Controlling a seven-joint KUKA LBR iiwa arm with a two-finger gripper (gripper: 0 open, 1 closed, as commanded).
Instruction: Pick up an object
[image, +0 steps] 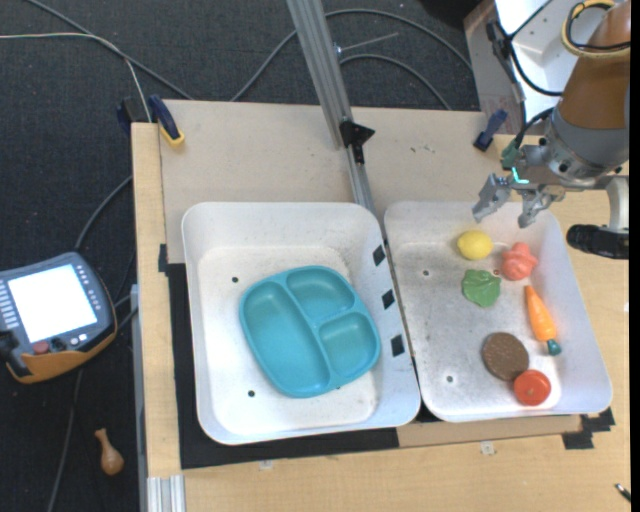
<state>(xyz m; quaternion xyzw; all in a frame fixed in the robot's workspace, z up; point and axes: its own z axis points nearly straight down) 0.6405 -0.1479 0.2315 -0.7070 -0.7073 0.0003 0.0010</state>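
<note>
The 2 white bins sit side by side on the surface (260, 150): the left bin (215, 400) carries a teal divided plate (310, 328), and the right bin (440, 330) carries the small toys, any of which would do for the pick. A yellow lemon (474, 245) lies at the far end, with a pink piece (518, 262) just to its right, a green piece (481, 288) just nearer, an orange carrot (541, 317) along the right side, and a brown disc (504, 354) touching a red tomato (532, 387) at the near end. The main risk, as I judge it, is crowding: the lemon, pink and green pieces sit so close that a descending finger could land on a neighbour and knock the target aside, and the round lemon could roll out of a closing grip. The bin's far wall is also near the lemon, so a finger might catch the rim. The tool (512, 203) hangs above the far right corner of the right bin, its 2 fingers (490, 202) spread apart, with nothing between them and touching no toy.
</note>
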